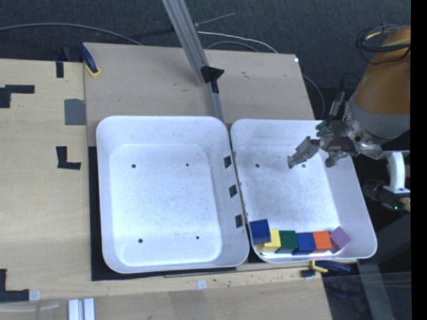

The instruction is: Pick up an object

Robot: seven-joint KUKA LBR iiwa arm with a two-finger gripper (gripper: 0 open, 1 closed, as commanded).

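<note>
Pincer (301, 155): hangs over the upper middle of the shallow white right-hand bin (347, 192), nothing between its fingers; whether they stand wide or narrow cannot be told, the view being blurred there.

Task things: a row of small coloured blocks (297, 239) along that bin's near wall, blue, yellow, green, blue, orange, purple, touching one another.

Risk: packed tight against the wall, a finger may strike a neighbour or the rim.

Left white bin (113, 179): beside it, apart.
</note>
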